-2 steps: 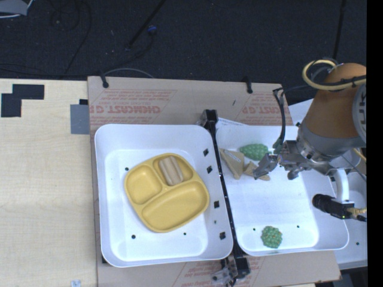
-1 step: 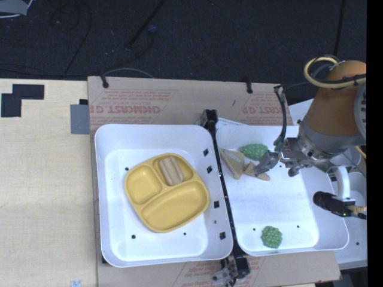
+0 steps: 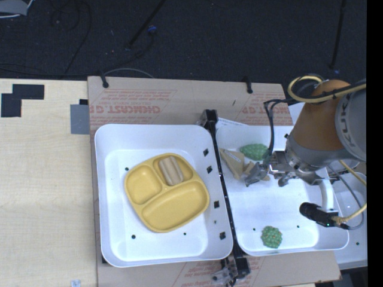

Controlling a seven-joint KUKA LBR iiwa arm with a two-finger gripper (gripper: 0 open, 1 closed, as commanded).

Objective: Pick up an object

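My gripper (image 3: pixel 268 178) hangs over the upper middle of the right bin (image 3: pixel 299 244), its fingers spread open with nothing between them. Its left finger is close beside a pale tan, wedge-shaped object (image 3: pixel 234 162) lying near the bin's left wall. A green leafy object (image 3: pixel 254 151) sits just above the gripper, near the far wall. Near the front of the same bin lies a small green bumpy ball (image 3: pixel 271 237), well apart from the gripper.
The left bin (image 3: pixel 114 226) holds a yellow divided plate (image 3: pixel 143 187) with a tan, bread-like piece (image 3: pixel 172 170) in its upper right compartment. A black divider (image 3: pixel 218 184) runs between the bins. The arm covers the right bin's upper right part.
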